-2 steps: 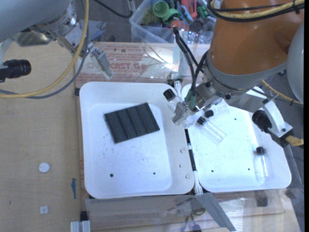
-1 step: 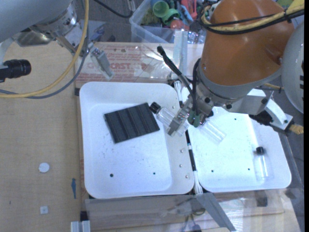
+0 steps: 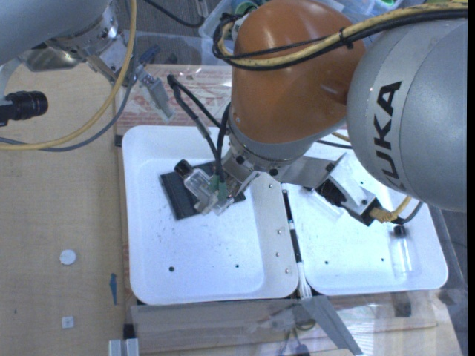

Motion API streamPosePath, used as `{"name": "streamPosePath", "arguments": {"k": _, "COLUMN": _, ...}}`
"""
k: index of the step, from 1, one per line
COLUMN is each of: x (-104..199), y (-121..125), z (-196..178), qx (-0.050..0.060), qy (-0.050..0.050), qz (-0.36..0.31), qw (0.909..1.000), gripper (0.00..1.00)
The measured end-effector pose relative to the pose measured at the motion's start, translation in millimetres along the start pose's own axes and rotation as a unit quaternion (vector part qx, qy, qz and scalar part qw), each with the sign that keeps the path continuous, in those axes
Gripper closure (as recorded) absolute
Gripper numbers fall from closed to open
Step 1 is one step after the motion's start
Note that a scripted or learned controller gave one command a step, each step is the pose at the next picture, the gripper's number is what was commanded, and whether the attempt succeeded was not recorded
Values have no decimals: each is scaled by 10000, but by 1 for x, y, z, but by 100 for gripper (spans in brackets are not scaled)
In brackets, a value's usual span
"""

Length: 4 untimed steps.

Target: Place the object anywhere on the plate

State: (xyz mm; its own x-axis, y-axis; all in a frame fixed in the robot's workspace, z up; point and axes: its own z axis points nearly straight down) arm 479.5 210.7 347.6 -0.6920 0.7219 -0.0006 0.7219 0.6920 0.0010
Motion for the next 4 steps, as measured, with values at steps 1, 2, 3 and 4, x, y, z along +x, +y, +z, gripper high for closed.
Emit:
{"name": "streamPosePath", "arguments": {"k": 1, "x": -47, "y": 29, "z": -10, "qx": -18, "qy": -14, "qz": -1493, "qw": 9888, "gripper": 100}}
{"name": "streamPosePath", "arguments": {"k": 2, "x": -25, "y": -23, "z": -64, "qx": -25, "qy": -25, "qz": -4623, "qw": 8867, "gripper": 100}}
{"name": "streamPosePath", "arguments": {"k": 3, "x": -81, "y": 37, "z": -88, "qx": -23, "qy": -24, "qz": -3968, "qw": 9179, "gripper": 100}}
{"name": "streamPosePath", "arguments": {"k": 4, "x": -53, "y": -21, "z": -39, "qx": -6, "qy": -4, "qz": -4873, "qw": 8732, "gripper": 100}}
